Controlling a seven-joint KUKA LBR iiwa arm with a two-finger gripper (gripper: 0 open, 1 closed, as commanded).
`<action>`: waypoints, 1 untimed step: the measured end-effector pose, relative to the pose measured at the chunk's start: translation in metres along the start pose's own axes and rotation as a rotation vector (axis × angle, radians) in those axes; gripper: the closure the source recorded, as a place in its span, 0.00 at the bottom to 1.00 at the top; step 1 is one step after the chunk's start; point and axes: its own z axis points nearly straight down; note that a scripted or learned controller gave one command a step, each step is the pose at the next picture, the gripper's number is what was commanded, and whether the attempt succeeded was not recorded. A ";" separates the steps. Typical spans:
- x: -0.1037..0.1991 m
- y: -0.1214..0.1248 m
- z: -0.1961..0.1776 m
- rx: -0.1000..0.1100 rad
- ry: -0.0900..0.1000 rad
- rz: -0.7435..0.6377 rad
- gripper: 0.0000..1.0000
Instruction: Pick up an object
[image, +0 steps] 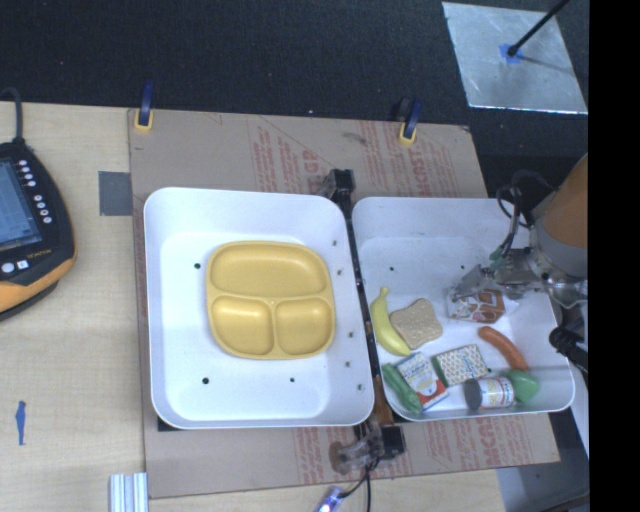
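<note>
The right bin (420, 225) holds several items: a yellow banana (386, 322), a tan bread slice (416, 322), an orange-red sausage (502, 347), a small bottle with a green cap (497, 390), two flat printed packets (440, 372) and a crinkled silver and red wrapper (476, 301). My gripper (503, 272) reaches in from the right and sits low at the bin's right side, right above and touching or nearly touching the wrapper. Its metal parts blend with the wrapper.
The left bin (175, 300) carries a yellow three-compartment plate (269, 298). A teach pendant (25, 235) lies on the bench at far left. Clamps (407, 120) pin the cardboard sheet at the back. The arm's orange band (568, 205) hangs over the right bin's far right corner.
</note>
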 end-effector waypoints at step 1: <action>-0.005 0.095 0.021 0.015 -0.002 0.009 0.00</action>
